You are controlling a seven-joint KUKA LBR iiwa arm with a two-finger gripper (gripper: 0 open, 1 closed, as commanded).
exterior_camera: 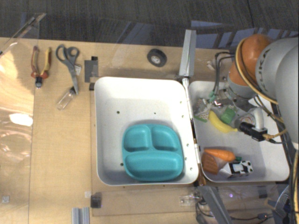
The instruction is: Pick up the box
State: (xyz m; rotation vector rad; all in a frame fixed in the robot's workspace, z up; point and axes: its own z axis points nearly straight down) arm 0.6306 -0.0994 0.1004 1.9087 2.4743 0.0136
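Now, arm (275, 69): I see it come in from the right, grey with its orange band, hanging over the far half of the right bin (273, 171).
Gripper (224, 102): low over the clutter at the far left of the right bin, among cables and hoses.
Grip: I cannot tell from my feed whether it is open or closed; the wrist and cabling hide it, and I see nothing held.
Box (240, 168): small, black and white, lying in the right bin at its near edge, well apart from the gripper.
Carrot (220, 154): orange, lying just behind the box and close to it.
Brown object (210, 164): rounded, at the near left corner of the right bin, just left of the box; I cannot tell what it is.
Banana (220, 122): yellow, near the middle of the right bin, just in front of the gripper.
Green item (228, 115): touching the banana's far side, too small for me to identify.
Crumpled wrapper (202, 108): against the left wall of the right bin, beside the gripper.
Left bin (140, 90): white, side by side with the right one.
Teal tray (152, 151): three compartments, lying flat in the near half of the left bin.
Bench (56, 143): pliers (40, 65) and scissors (70, 62) at the far left, a tape roll (157, 57) behind the left bin.
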